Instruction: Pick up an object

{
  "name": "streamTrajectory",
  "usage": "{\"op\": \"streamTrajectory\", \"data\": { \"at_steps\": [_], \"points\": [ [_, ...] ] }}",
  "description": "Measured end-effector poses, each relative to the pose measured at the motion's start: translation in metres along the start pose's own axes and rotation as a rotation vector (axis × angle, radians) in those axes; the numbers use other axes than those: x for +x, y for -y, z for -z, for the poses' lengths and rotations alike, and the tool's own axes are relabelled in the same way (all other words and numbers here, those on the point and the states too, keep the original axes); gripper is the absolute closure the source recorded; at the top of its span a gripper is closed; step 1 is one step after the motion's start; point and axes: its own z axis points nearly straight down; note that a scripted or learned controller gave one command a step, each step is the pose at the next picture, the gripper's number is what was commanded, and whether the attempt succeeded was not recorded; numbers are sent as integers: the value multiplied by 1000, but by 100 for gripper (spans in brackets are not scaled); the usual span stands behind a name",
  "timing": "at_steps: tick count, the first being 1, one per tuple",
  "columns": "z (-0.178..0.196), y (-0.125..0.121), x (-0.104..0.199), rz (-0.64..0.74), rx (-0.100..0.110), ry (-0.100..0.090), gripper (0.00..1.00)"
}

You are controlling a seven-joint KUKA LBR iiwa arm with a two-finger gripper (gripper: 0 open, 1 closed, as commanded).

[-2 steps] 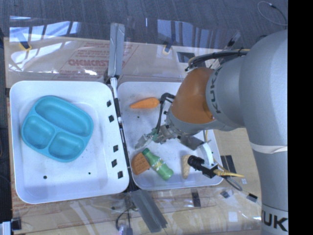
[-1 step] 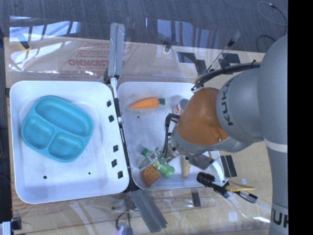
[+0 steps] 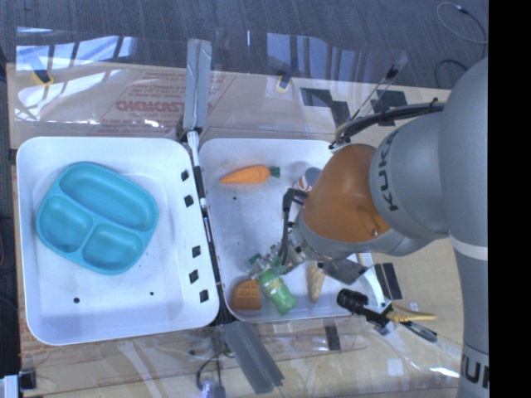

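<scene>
The arm [image 3: 398,189] reaches in from three o'clock, its grey bulk and orange band hanging over the right bin [image 3: 249,222], wrist tipped down toward the bin's six o'clock edge. The gripper [image 3: 272,264] is low in there, right in among the clutter at the bin's near side. How the claw stands I cannot tell; the metal tip is small and tangled up with the objects below it, so no call on wide, narrow or gripping.

Just beside that tip lies a green object [image 3: 277,293], slanted, touching or very nearly touching the claw — hard to separate the two at this angle. At its eight o'clock sits a brown rounded object [image 3: 246,295], close against the bin's front wall. At the green object's three o'clock, a pale cone-like piece [image 3: 316,282] pokes out from under the wrist.

Up at the right bin's twelve o'clock, well apart from the action, a carrot [image 3: 246,174] lies flat with its green top pointing to three o'clock. Nothing is lifted clear of the bin floor.

Over at nine o'clock, the left bin [image 3: 50,305] carries a blue divided plate [image 3: 97,216], three compartments, sitting in the bin's upper left part. Between the two bins runs a divider with dark clips along it.
</scene>
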Motion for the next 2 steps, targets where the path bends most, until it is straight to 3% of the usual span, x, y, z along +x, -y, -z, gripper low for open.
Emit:
{"op": "streamTrajectory", "data": {
  "at_steps": [1,2],
  "points": [
    [92,-72,19,-161,-2,4,100],
    [91,-67,-9,-419,-2,4,100]
  ]
}}
